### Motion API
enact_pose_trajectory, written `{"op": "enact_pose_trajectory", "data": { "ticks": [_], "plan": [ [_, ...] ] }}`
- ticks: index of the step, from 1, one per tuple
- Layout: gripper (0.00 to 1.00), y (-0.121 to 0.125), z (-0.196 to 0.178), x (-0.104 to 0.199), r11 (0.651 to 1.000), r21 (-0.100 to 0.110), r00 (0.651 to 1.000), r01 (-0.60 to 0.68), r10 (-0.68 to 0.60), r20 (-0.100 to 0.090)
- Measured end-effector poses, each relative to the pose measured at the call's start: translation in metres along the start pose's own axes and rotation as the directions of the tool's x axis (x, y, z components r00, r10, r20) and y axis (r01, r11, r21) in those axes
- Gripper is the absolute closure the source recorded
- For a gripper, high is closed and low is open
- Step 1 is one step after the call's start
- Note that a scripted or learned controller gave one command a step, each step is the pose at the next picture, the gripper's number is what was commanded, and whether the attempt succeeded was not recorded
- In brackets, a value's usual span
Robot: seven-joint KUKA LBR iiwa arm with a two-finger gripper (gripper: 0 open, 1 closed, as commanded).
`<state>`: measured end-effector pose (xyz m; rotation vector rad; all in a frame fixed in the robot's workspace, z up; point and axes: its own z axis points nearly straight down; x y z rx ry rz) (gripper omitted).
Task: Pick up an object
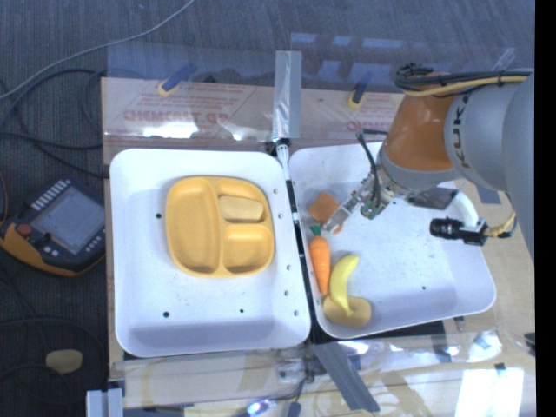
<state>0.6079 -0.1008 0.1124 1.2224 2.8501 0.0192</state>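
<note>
While low over the right bin, hand just beside orange block.

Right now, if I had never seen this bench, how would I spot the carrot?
Find the right white bin, the one the grey arm reaches into. Along its left wall lies the carrot, pointing toward the bin's near edge. It is orange, slim and tapered, unlike the curved yellow banana beside it.
</note>
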Motion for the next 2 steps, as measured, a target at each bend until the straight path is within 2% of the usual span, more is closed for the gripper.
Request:
{"op": "enact_pose_trajectory", "data": {
  "ticks": [1, 2],
  "plan": [
    [1.00, 0.023, -0.071, -0.007, 1.000, 0.026, 0.999, 0.009, -0.008, -0.031],
    [1.00, 0.071, -0.087, 0.032, 0.907, 0.040, 0.907, -0.419, 0.420, -0.017]
  ]
}}
